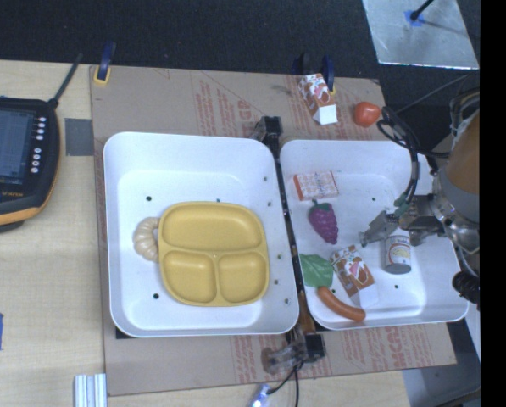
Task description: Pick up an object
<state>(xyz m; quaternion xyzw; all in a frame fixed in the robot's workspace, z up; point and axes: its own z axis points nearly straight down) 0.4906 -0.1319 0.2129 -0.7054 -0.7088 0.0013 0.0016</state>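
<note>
We see the claw [378, 230] spread open, released, over the right bin [422, 308], just left of a small can [397, 253]. Grapes [323, 221], a carton [353, 270] and a sausage [341, 304] lie nearby; the left bin [125, 227] holds a yellow tray [212, 253].

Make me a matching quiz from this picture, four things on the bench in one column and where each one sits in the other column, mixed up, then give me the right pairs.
Things:
1. yellow divided tray
2. purple grapes
3. red tomato
4. hot dog

Places:
A. on the cardboard beyond the right bin, outside both bins
B. near the front edge of the right bin
C. in the left bin
D. in the right bin, just below the small flat red and white packet

Pairs: 1-C, 2-D, 3-A, 4-B
</note>
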